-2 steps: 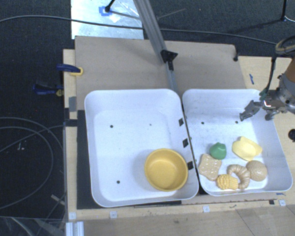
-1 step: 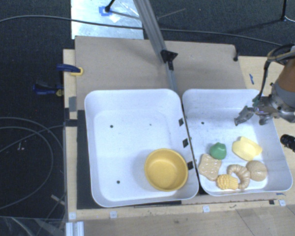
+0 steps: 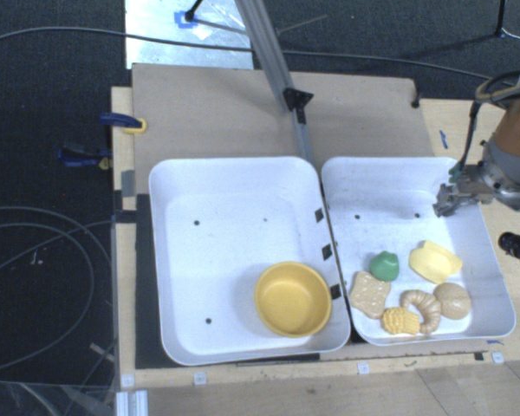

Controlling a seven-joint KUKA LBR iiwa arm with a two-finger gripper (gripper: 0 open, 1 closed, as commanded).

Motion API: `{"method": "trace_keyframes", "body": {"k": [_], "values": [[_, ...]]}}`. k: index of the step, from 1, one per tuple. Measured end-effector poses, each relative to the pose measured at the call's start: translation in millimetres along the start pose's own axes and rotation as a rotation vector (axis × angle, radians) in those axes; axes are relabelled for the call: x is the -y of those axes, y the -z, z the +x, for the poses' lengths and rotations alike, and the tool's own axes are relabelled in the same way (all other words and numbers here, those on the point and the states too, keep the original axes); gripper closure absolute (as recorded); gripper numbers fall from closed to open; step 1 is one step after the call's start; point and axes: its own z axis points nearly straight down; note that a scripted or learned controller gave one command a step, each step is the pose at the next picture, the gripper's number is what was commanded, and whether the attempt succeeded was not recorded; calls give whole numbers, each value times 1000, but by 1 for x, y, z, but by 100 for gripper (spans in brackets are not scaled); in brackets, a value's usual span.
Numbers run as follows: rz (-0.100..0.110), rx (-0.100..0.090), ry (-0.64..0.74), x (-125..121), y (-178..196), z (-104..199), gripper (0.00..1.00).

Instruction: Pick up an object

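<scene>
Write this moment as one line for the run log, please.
task: pick up an object | gripper: above right bin far edge, nothing held | right bin: food toys | left bin: yellow bowl | step: not yet grasped

Brown bench (image 3: 217, 111), left white bin (image 3: 178, 232) and right white bin (image 3: 364, 189) side by side on it

Robotics lab: clamped bench (image 3: 243, 111), floor cables (image 3: 35, 258) (tripod leg (image 3: 264, 33) overhead)
</scene>
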Motion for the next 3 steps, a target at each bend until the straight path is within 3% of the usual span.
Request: {"method": "trace_keyframes", "body": {"k": [2,3], "values": [[-3,1,4,-1,100,0,100],[2,-3,9,-20,89,54,100]]}}
